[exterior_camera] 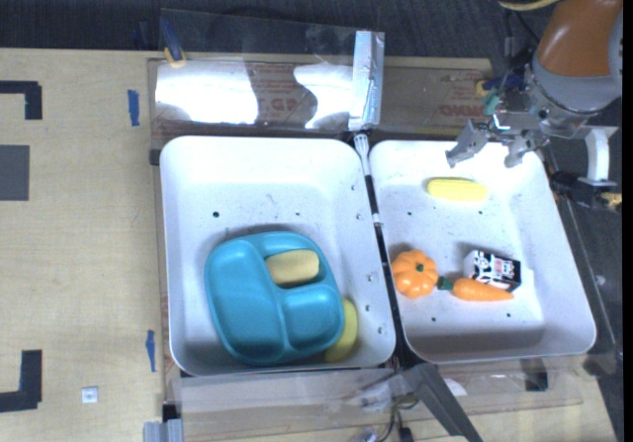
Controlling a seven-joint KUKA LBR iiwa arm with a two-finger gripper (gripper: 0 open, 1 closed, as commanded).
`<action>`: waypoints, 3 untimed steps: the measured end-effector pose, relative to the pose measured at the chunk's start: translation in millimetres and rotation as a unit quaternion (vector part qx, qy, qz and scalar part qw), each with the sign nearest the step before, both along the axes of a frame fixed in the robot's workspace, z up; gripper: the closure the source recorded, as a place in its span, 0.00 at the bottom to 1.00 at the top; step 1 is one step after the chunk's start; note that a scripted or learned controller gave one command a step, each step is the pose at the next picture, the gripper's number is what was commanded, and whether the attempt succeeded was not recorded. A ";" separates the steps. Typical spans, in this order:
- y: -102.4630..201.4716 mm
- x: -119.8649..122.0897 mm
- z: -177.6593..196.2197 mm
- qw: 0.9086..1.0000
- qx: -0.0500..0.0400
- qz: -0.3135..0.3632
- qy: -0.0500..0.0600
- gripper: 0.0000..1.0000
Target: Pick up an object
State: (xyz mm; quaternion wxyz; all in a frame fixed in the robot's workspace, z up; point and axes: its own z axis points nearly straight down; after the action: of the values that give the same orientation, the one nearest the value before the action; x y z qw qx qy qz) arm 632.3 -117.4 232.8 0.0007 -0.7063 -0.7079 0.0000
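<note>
My gripper (491, 146) hangs over the back edge of the right bin (569, 307), its two fingers spread apart with nothing between them. Just in front of it and slightly left lies a pale yellow oblong piece (456, 190) on the bin floor. Nearer the front of the same bin sit a small orange pumpkin (414, 272), an orange carrot (481, 291) and a black-and-white packet (494, 269) touching the carrot. The left bin (198, 183) holds a blue divided tray (271, 297) with a tan piece (294, 267) in its upper compartment and a yellow round thing (346, 331) by its right edge.
A clear plastic panel (257, 84) with a metal edge stands behind the left bin. The arm's orange band (584, 30) and cables fill the upper right. A raised rim divides the two bins (374, 222). Wooden bench top extends to the left.
</note>
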 end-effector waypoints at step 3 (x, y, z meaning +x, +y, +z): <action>-27.5 -108.2 -127.6 0.910 -0.011 0.413 -0.015 1.00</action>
State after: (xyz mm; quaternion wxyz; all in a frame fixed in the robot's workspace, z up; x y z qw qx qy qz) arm 524.2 -144.9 105.2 -0.0177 -0.3505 -0.9364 -0.0020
